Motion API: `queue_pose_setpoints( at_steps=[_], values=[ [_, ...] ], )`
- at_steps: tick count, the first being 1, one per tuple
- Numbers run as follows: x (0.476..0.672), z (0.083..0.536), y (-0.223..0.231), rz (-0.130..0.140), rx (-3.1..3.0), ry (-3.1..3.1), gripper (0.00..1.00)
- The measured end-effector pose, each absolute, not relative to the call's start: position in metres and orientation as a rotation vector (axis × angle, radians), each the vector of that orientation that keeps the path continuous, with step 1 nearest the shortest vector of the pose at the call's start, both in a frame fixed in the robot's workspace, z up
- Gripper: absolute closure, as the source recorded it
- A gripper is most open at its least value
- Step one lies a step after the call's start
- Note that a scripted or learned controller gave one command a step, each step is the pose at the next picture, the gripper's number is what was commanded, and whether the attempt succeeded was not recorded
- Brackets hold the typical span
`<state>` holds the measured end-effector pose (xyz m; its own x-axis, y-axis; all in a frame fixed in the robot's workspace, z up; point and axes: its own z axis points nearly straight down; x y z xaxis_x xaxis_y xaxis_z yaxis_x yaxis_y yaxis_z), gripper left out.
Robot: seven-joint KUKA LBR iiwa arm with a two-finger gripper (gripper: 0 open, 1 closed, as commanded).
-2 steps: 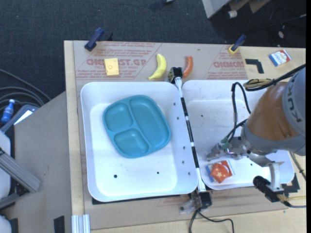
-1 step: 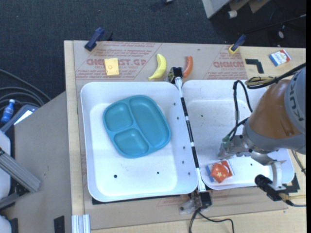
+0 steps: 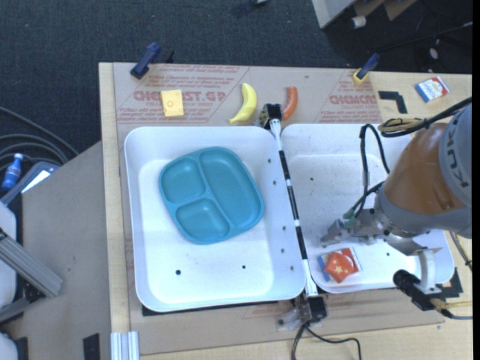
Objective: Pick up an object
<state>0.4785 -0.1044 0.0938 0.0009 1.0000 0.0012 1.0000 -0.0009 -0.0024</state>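
Note:
A small red and orange object (image 3: 340, 265) on a white card lies near the front edge of the right bin (image 3: 322, 163). My gripper (image 3: 335, 233) hangs low in that bin, just behind and slightly left of the object, with the grey arm and its orange band (image 3: 420, 178) reaching in from the right. Nothing is visibly held. A blue divided plate (image 3: 210, 193) rests in the left bin (image 3: 150, 261).
On the bench behind the bins lie a yellow block (image 3: 172, 103), a banana (image 3: 244, 103) and an orange-red pepper (image 3: 289, 102). A black-and-white divider rail (image 3: 289, 193) runs between the bins. Cables (image 3: 371, 156) loop over the right bin near the arm.

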Motion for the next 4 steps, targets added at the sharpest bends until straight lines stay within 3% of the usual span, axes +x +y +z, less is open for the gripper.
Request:
queue_pose_setpoints(
  at_steps=[1, 2, 3, 4],
  values=[
    [0.479, 0.103, -0.104, 0.001, -2.221, -2.219, 1.0],
    [0.479, 0.103, -0.104, 0.001, -2.221, -2.219, 0.0],
    [0.561, 0.085, -0.097, 0.0, -2.219, -2.223, 0.0],
    [0.561, 0.094, -0.097, 0.001, -2.219, -2.224, 1.0]
  ],
)
